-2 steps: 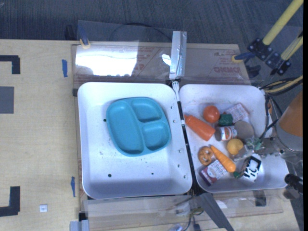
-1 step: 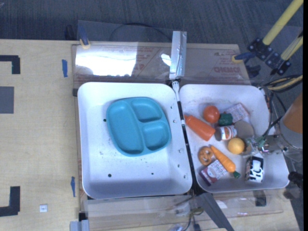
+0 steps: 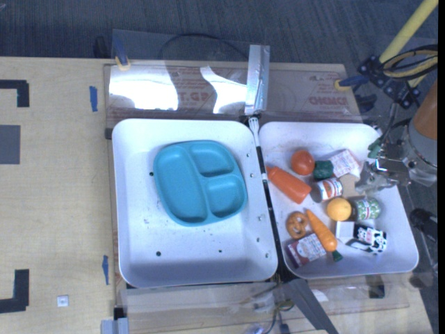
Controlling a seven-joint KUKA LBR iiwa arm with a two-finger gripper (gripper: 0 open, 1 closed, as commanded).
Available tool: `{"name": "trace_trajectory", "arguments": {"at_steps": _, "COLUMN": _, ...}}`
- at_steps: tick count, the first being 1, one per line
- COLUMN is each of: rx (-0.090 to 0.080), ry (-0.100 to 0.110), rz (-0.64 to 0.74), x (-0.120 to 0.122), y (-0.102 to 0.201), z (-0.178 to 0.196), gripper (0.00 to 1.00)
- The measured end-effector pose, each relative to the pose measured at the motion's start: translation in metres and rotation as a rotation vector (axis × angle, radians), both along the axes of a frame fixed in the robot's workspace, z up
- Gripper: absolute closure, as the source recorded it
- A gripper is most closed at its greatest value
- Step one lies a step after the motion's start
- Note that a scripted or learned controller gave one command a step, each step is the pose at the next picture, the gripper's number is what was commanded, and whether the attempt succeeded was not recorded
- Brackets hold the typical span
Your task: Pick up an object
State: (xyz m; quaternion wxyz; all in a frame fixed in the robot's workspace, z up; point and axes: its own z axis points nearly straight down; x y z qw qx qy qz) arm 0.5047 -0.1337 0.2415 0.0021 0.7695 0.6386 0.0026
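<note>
The right bin (image 3: 407, 252) holds several toy foods. Among them are a red tomato (image 3: 302, 162), an orange bottle-like piece (image 3: 288, 184), a small can (image 3: 331, 188), an orange fruit (image 3: 338, 209), a carrot (image 3: 322, 232), a pretzel (image 3: 297, 223), a red packet (image 3: 306, 250), a green-labelled jar (image 3: 366, 209), a white packet (image 3: 345, 162) and a black-and-white carton (image 3: 367, 240). My gripper (image 3: 373, 178) hangs low at the bin's right side, just right of the can and above the green-labelled jar.
The left bin (image 3: 132, 256) carries a blue divided plate (image 3: 199, 181). A metal divider (image 3: 257, 82) and a clear panel stand behind the bins. Cables and a yellow pole (image 3: 410, 26) sit at the far right, near the arm.
</note>
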Motion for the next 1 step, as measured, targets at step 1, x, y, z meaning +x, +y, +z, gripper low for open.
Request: {"name": "trace_trajectory", "arguments": {"at_steps": 1, "rx": 0.003, "ry": 0.011, "rz": 0.020, "x": 0.0278, "y": 0.0795, "z": -0.0265, "gripper": 1.00}}
